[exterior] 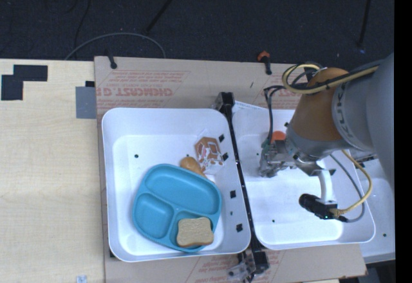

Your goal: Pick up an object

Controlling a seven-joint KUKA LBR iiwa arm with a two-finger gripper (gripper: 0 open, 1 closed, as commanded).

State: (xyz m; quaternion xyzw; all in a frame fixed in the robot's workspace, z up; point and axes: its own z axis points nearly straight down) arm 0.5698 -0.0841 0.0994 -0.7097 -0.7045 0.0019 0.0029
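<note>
1. two white bins are seen side by side on a cardboard sheet [161, 85]; the left bin [119, 146] holds all the loose items, the right bin [290, 224] has the arm over it.
2. a blue tray [161, 201] with three compartments is laid tilted in the left bin, toward its near side.
3. a tan bread slice [194, 231] is seen in the tray's near-right compartment, close to the tray's rim.
4. a small orange-brown item [190, 164] is placed just beyond the tray's far edge, touching or nearly touching it; its kind cannot be told.
5. a clear packet with red-brown print [208, 151] is set just beside that item, on its right, near the divider between the bins.
6. the arm [360, 108] is reached in from the right, grey, with the orange band [315, 114] above the wrist; yellow and black cables are looped around it.
7. the gripper [269, 163] is lowered over the far-left part of the right bin, near the divider, well apart from the tray and bread.
8. finger state: cannot be told, the tips are blurred against the white bin floor; nothing is seen between them.
9. a black part with a cable [318, 204] is seen below the wrist, over the right bin's middle.
10. black clips [225, 100] are fixed along the divider, at its far and near ends.
11. a pale wood bench [45, 179] is seen to the left of the bins, with dark marks at its far edge.
</note>
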